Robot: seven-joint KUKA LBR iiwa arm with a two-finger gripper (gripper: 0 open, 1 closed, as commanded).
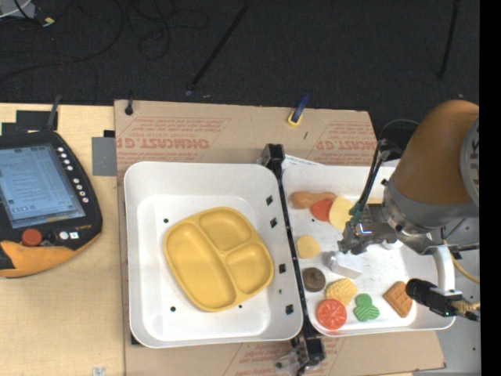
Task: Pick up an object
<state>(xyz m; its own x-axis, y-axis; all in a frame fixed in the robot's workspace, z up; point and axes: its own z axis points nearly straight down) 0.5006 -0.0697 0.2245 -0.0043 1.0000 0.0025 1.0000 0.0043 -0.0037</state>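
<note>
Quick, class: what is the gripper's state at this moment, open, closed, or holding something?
Gripper: cannot be told. It is low over the right bin, near the toy food pieces, and nothing is seen held.

2 white bins (141, 210) side by side. 1 yellow divided plate (218, 257) in the left bin. About 8 small toy foods in the right bin, among them 1 red tomato slice (331, 313), 1 corn cob (340, 291), 1 brown cookie (314, 279), 1 green piece (365, 308), 1 waffle (398, 298).
</note>
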